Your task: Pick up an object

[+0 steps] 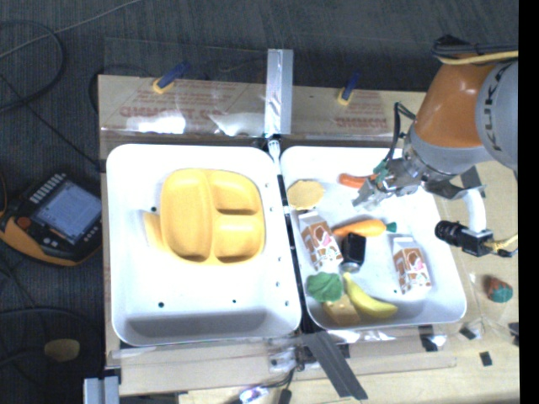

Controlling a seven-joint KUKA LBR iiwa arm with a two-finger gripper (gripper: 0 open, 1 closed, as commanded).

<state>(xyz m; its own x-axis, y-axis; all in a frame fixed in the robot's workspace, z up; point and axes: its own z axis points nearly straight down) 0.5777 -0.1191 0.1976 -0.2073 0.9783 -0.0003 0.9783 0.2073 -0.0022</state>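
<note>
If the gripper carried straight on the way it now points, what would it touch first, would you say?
The gripper points down-left in the right white bin. Probably bare bin floor first, just short of the round tan cookie-like disc; depth is unclear from this slant.

Grey KUKA arm (497, 99) with orange band enters from right edge, upper part of frame. Wrist angles down and leftward. Small metal two-finger claw (370, 194) at arm's end, tilted, tips pointing left and down, low over right white bin's upper area. Finger gap too small and blurred to judge.
</note>
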